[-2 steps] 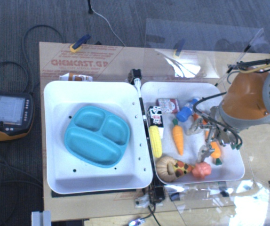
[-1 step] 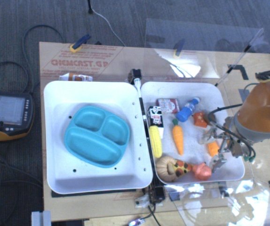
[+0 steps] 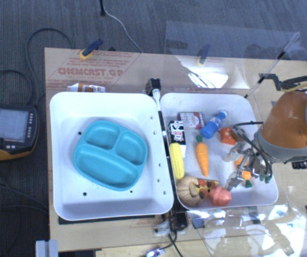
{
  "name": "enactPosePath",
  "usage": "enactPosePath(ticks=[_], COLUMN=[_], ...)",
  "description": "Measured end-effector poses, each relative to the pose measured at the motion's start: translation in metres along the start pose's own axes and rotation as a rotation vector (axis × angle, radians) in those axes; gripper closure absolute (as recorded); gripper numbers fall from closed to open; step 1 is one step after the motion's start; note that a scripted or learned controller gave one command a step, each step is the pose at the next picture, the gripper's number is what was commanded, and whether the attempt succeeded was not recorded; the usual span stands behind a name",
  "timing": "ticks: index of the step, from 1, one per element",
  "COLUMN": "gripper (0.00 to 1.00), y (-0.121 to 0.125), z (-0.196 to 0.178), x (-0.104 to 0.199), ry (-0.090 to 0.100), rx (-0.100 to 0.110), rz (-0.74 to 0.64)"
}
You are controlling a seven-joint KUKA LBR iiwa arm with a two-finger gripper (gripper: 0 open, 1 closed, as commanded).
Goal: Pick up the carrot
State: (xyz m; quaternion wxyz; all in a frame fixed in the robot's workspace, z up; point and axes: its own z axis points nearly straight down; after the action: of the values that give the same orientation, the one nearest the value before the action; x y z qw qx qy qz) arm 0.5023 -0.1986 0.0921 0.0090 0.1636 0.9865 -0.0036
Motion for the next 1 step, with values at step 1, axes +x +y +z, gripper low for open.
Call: enactPosePath(ticks=[1], gripper=[1.00], y=[0.0013], z=[-0.0120], x=[-0.0036], ry=[-0.010], rx=[0.001], rz=[-0.002])
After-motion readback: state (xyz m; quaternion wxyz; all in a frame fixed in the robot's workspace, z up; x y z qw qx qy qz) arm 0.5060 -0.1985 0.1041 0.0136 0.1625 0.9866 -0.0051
